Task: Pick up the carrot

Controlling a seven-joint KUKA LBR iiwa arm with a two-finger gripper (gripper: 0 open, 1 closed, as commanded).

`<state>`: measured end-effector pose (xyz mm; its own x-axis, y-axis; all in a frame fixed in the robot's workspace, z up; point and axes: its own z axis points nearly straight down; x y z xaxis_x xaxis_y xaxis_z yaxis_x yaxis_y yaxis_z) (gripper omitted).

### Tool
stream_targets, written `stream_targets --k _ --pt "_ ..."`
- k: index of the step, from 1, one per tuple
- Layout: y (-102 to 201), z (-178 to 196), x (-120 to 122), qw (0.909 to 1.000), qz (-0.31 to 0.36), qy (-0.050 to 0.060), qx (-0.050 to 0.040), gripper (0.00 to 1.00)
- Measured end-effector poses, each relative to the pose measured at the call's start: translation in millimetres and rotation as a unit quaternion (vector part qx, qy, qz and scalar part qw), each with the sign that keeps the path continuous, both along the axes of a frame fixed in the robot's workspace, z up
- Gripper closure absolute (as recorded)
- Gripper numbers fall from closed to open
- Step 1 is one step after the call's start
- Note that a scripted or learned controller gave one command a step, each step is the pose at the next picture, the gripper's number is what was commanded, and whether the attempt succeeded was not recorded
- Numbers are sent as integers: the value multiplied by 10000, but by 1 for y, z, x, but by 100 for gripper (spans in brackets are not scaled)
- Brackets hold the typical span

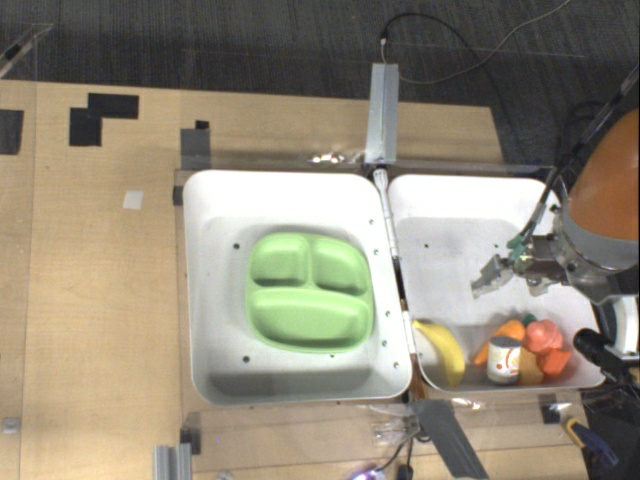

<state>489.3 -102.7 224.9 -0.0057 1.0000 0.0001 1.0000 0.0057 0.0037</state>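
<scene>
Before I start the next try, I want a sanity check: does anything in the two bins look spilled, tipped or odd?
Nothing stands out. The green tray lies flat in the left bin. The banana and the other toy food sit crowded in the right bin's near corner, nothing outside it.

A single fixed camera looks down from above the bench (90,298) at a slant, far enough back to take in both white bins: the left bin (205,298) sits near centre, the right bin (450,208) toward three o'clock. Dark floor (250,18) spans twelve o'clock.
</scene>
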Motion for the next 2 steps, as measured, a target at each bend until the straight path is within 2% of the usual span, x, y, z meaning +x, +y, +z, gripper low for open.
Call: stream_targets --k 1,2 --pt "-91 -48 2 10000 47 3 -4 0" --pt "-88 -91 -2 9999 -151 2 -3 0"
